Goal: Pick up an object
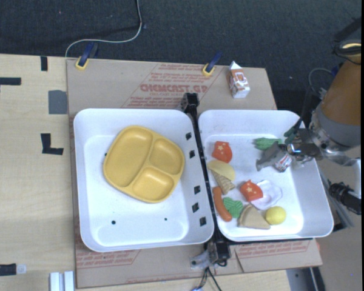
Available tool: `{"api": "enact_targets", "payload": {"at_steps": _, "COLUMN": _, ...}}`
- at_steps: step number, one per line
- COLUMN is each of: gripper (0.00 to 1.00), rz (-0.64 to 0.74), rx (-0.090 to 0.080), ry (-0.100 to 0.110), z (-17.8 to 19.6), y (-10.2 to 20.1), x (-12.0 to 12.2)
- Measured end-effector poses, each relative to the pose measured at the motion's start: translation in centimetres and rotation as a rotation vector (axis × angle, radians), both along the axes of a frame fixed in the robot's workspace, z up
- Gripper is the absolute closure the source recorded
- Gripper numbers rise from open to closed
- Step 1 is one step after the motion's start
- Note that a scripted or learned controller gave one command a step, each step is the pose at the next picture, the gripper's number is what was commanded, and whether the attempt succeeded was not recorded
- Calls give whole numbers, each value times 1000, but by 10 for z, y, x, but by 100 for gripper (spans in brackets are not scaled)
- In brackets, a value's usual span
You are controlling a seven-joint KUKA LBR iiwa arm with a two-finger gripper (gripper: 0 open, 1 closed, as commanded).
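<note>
Several toy foods lay in the right bin (pixel 303 162), and the gripper (pixel 279 157) hung low over its upper right part, reaching in from the right on the grey arm (pixel 343 111) with the orange band. Whether the fingers were wide or narrow I cannot tell, because they were dark, blurred and mixed with a small grey thing under them. A green leafy piece (pixel 266 142) lay just beside the gripper, toward the far wall, and it seemed the nearest candidate for picking, though no object was seen between the fingers. The other pieces were more toward the near side: a red tomato-like piece (pixel 222 151), a pale wedge (pixel 223 173), a red strawberry-like piece (pixel 251 190), a carrot (pixel 219 204), a yellow lemon (pixel 276 214) and a tan slice (pixel 253 218). The left bin (pixel 91 162) carried a yellow divided plate (pixel 144 163), and a small milk carton (pixel 238 81) stood on the cardboard beyond the bins. The main risk, in my judgement, was that the fingers would close on air or only on the edge of the thin leafy piece, so it would slip out when lifting. The gripper was also near the right wall, and a low descent could push the bin or scatter the neighbouring pieces.
</note>
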State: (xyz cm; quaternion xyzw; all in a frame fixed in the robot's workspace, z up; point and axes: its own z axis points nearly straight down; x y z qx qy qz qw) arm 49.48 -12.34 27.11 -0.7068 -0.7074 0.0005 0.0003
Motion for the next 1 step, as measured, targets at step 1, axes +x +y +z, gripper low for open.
{"api": "enact_targets", "payload": {"at_steps": 1, "gripper": 0, "rz": -1, "rx": 2, "ry": 10, "z": -134, "y": -15, "x": 15}}
